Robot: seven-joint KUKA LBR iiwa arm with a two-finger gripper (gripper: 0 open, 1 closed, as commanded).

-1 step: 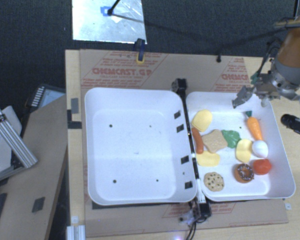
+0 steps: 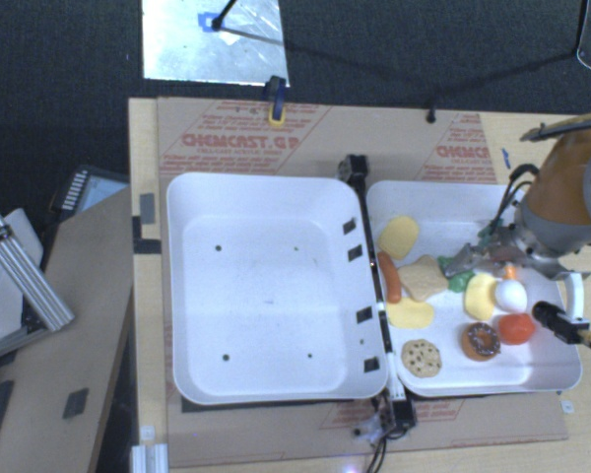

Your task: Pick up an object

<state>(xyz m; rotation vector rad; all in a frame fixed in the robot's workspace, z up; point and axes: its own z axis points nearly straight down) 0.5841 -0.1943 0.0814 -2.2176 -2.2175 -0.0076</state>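
Gripper [image 2: 470, 261] low in the right bin [image 2: 443, 197], above a green item [image 2: 459, 283]; finger state cannot be told. Toy food beside it in that bin: sausage [image 2: 389, 277], cookie [image 2: 421, 358], doughnut [image 2: 481, 340], egg [image 2: 511, 296], tomato [image 2: 518, 329]. Left bin [image 2: 266, 195] alongside.

Two shallow white bins side by side on a cardboard-covered bench, grey arm with an orange band [image 2: 571, 190] reaching in from the right edge.

Left white bin [image 2: 192, 294] at centre frame; right white bin [image 2: 443, 197] holding toy food: pale yellow round piece [image 2: 400, 235] at its upper left, orange-red sausage [image 2: 389, 276] along its left wall, beige slice [image 2: 424, 278] beside that, yellow chip [image 2: 411, 314] below, chocolate-chip cookie [image 2: 422, 358] at lower left, brown frosted doughnut [image 2: 482, 340], red tomato [image 2: 517, 329], white egg [image 2: 512, 297], yellow lemon-like piece [image 2: 480, 297], small green piece [image 2: 459, 283]. Two-finger gripper [image 2: 465, 261] low over the green piece and the beige slice. Shiny metal sheet [image 2: 212, 28] at upper left of the frame.
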